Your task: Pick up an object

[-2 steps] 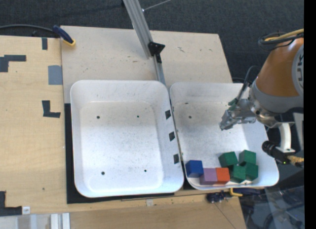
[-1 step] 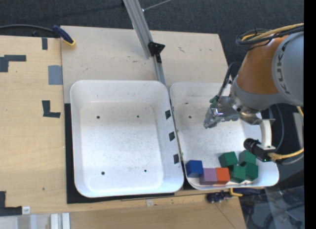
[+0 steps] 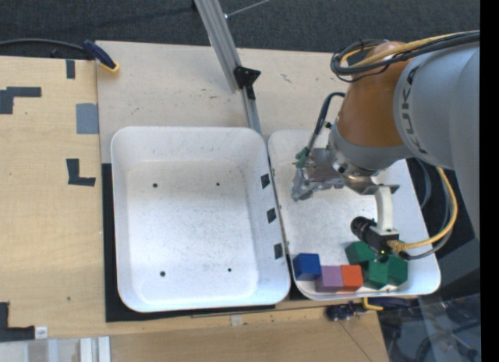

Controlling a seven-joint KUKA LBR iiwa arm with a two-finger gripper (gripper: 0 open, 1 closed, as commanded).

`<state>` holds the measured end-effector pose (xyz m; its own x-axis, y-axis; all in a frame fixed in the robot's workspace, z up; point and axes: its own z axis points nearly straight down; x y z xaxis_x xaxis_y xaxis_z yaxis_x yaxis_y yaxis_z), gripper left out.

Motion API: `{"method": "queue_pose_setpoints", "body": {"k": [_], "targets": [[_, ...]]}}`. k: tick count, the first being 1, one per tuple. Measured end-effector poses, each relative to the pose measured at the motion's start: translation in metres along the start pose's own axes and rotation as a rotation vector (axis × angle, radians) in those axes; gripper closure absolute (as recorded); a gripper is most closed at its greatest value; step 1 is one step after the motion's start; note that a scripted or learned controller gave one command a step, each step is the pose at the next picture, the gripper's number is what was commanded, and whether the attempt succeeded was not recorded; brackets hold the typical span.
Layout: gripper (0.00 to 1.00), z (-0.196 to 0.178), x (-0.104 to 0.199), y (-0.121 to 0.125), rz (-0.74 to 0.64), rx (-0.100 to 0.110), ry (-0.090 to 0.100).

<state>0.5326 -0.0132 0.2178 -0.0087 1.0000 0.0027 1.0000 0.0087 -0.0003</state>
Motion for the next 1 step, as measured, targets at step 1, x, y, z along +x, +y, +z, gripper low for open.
{"method": "queue_pose_setpoints", "body": {"k": [1], "targets": [[1.0,-0.0012,0.0532,-0.0113,0.001,0.002,0.0]]}}
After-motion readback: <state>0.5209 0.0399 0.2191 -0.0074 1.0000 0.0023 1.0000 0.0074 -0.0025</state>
